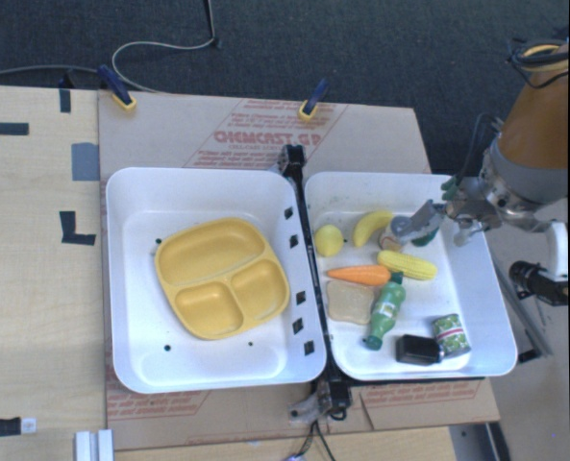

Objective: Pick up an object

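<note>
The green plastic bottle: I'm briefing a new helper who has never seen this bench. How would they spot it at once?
Look in the right white bin, the one crowded with toy food. Below the orange carrot and beside the beige bread slice lies the green plastic bottle, slanted, cap toward the bin's near edge. It is the only green, long-necked thing there.

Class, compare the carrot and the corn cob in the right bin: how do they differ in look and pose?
1. The carrot is orange; the corn cob is yellow.
2. The carrot tapers to a point at its left end; the corn cob is blunter.
3. The carrot lies nearly level across the picture and touches the green bottle; the corn cob slants down to the right, closer to the gripper.
Both lie flat in the right bin, side by side.
</note>
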`<state>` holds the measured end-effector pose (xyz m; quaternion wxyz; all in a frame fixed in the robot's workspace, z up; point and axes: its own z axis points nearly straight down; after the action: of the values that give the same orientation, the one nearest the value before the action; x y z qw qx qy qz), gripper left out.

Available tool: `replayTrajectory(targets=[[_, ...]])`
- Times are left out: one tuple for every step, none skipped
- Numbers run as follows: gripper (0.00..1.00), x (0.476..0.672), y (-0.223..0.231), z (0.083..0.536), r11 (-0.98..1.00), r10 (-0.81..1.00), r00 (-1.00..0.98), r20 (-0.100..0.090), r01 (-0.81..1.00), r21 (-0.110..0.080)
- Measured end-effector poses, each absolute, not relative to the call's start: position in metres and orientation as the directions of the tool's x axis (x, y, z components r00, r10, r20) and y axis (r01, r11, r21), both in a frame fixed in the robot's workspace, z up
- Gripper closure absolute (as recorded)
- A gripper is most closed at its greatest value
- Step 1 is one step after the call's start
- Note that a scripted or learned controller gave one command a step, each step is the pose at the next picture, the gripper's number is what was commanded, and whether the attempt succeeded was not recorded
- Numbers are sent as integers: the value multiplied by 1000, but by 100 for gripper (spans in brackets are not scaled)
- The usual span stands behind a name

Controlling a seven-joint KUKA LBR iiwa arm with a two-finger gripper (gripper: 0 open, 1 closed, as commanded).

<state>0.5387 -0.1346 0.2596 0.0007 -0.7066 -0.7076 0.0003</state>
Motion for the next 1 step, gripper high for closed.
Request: replayTrajectory(targets=[[0, 574, -114, 145, 1, 1000, -1, 1, 1000, -4]])
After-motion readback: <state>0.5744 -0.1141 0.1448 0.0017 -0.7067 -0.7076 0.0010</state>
